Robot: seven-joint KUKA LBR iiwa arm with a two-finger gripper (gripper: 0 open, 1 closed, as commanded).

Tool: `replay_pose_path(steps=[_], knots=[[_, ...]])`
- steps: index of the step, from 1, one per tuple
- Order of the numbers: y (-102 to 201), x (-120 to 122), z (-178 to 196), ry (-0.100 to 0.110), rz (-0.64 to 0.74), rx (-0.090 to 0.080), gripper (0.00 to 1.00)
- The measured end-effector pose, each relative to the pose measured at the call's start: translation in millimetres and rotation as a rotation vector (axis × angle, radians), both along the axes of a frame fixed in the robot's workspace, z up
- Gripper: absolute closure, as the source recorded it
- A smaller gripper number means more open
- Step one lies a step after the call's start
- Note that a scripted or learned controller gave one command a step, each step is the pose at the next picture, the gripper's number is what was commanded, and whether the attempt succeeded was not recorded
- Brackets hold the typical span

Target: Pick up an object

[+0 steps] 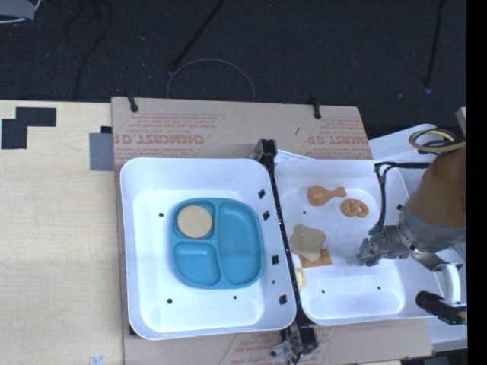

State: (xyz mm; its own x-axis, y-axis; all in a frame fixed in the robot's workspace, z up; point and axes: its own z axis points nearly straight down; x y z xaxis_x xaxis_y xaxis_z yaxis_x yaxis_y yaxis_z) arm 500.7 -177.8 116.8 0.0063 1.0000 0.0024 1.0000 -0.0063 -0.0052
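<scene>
Gripper (368, 253) low in right bin (350, 310), nothing visibly held; can't tell its open/closed state.
Nearest target: sandwich toy (309, 242) at the bin's left side, well apart. Probably light, soft foam; pinch across the bread's 2 flat edges.

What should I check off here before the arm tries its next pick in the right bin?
1. End effector inside the right bin, low near its right side: ok.
2. Something held: cannot tell; nothing visible at the tip.
3. Targets in the right bin: ok. A bread slice lies on an orange cracker; a tan pear shape and a pretzel lie further back.
4. End effector over a target: not ok; it sits apart from all of them, to their right.
5. Bread separate from cracker: not ok; they overlap.
6. Left bin: ok; the blue tray with a round cookie lies apart from the arm.
</scene>
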Motion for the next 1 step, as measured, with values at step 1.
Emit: replay_pose_path(steps=[1], knots=[[-1.1,-0.6,41.9,-0.006,0.004,-0.002,1.0]])
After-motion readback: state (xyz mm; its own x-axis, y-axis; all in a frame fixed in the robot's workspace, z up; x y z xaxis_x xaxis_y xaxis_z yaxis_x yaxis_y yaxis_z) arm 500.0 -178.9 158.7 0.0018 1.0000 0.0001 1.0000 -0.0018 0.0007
